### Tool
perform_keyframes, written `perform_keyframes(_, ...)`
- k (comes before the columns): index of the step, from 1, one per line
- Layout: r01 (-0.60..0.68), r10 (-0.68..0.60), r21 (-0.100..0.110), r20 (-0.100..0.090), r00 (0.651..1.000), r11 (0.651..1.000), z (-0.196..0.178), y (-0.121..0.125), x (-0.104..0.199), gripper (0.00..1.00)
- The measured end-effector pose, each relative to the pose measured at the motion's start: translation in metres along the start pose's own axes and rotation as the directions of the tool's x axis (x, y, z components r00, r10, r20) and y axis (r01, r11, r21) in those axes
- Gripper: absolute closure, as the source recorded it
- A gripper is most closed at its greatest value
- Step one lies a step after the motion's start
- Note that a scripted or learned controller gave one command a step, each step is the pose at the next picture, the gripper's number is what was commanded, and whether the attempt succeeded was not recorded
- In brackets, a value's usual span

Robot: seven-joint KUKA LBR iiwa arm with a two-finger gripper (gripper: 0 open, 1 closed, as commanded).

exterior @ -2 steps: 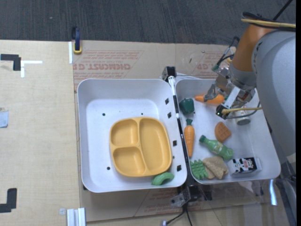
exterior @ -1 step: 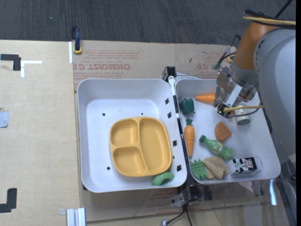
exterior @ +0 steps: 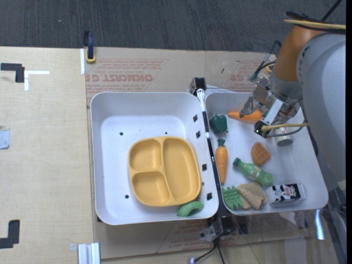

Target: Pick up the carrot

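Note:
The carrot (exterior: 221, 159), orange with a green top, lies lengthwise along the left wall of the right bin (exterior: 308, 164), its tip pointing to the front. My gripper (exterior: 260, 114) hangs over the back of that bin, up and to the right of the carrot and well apart from it. A second orange, tapered piece (exterior: 243, 115) lies right at the gripper's left side, touching or nearly touching it; whether it is held is unclear.
A dark green pepper (exterior: 218, 123) sits just behind the carrot. The right bin also holds an orange waffle-like piece (exterior: 260, 154), a green bottle (exterior: 253, 172), lettuce (exterior: 232, 197), bread (exterior: 252, 194) and a milk carton (exterior: 286, 193). The left bin (exterior: 110, 147) holds a yellow divided plate (exterior: 164, 170) and a green pod (exterior: 190, 208).

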State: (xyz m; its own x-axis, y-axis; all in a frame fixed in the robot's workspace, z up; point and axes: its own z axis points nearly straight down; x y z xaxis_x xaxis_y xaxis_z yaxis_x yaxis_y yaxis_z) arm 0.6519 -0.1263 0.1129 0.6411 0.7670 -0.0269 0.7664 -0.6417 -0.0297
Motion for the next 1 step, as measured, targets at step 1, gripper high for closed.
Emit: perform_keyframes(1, 0.004, -0.004, 0.000, 0.002, 1.000, 1.000, -0.0093, 0.0000, -0.0005, 1.00)
